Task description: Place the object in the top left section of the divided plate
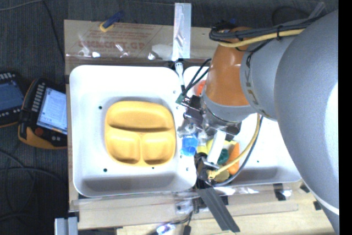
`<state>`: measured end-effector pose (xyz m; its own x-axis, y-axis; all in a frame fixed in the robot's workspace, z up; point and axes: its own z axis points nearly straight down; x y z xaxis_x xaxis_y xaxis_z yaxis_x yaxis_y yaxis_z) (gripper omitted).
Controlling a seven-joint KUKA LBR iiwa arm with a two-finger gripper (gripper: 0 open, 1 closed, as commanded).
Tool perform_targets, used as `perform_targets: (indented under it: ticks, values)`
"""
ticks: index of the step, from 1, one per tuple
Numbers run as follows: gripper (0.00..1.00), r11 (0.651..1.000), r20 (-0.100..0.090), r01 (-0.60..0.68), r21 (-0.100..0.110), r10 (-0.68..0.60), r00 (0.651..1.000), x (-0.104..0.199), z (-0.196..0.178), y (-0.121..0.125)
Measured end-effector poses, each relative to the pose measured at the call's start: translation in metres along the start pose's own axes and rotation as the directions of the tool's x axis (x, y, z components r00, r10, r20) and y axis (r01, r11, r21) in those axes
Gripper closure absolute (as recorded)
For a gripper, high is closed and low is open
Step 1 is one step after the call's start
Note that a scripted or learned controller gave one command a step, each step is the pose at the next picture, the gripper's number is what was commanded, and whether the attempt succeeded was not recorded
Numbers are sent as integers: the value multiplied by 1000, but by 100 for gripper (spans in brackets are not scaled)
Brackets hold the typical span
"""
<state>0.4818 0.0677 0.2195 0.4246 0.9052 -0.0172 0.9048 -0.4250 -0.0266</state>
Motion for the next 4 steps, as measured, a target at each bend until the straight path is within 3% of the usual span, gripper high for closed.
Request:
perform_targets:
  ticks: [1, 2, 3, 4]
  values:
    - [100, 980, -8, 197, -28, -197, 980, -71, -33, 35]
    - [100, 1000, -12, 4, -24, -4, 1000, -140, -33, 125]
    - [100, 996, -15, -86, -20, 85, 996, -81, 36, 120]
    - [100, 1000, -11, 17, -23, -17, 1000, -30, 35, 115]
